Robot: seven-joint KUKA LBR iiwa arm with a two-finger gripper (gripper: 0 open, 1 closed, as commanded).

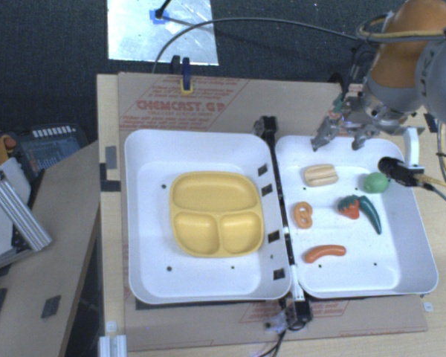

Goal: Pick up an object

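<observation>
The right bin (pixel 401 274) holds several toy foods: a tan bun (pixel 320 175), an orange pretzel (pixel 302 215), an orange sausage (pixel 325 253), a red pepper (pixel 348 207), a dark green pepper (pixel 372 213) and a green ball (pixel 375 182). My gripper (pixel 338 139) hangs over the bin's far edge, above and behind the bun, with its two fingers spread apart. It is open and nothing sits between the fingers.
The left bin (pixel 145 199) carries a yellow divided tray (pixel 212 213). A black hinge strip (pixel 277 199) runs between the bins. Cables (pixel 424 178) trail over the right bin's far right rim. Grey clutter stands at the left of the bench.
</observation>
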